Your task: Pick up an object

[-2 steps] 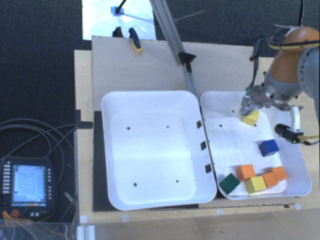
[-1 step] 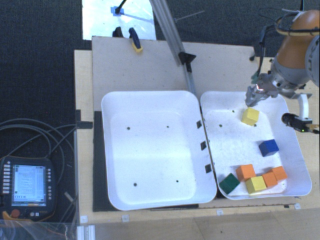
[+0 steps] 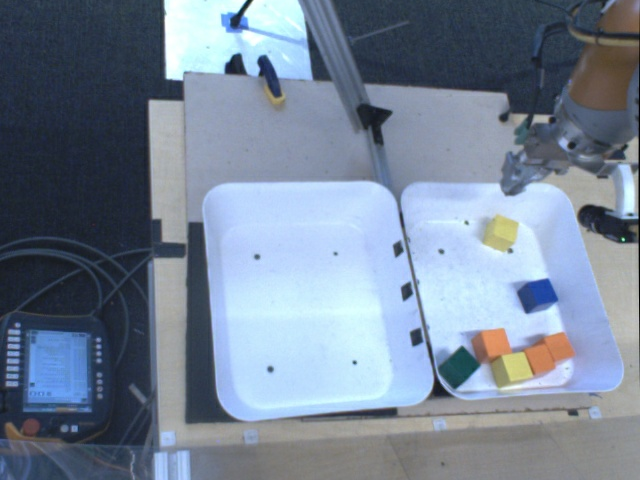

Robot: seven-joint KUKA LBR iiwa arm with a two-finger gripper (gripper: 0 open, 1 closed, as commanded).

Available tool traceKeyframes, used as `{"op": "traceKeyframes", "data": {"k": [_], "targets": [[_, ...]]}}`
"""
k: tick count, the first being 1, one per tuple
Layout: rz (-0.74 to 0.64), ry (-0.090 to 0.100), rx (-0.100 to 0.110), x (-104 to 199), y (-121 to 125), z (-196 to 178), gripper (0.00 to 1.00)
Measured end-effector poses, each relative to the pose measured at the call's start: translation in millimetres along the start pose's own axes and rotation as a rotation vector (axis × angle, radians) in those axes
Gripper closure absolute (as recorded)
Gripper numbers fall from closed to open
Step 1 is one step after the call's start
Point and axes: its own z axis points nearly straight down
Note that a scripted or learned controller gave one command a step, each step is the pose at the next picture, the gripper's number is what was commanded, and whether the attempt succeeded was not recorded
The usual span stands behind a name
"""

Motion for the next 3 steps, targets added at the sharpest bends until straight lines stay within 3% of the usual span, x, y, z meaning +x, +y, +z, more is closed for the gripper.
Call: {"op": "traceKeyframes", "data": {"k": [1, 3], "targets": [[0.0, -0.001, -0.002, -0.4, 2.3, -55.5, 1.0], [-0.005, 0.003, 0.005, 109.0, -17.6, -61.9, 1.0]]}}
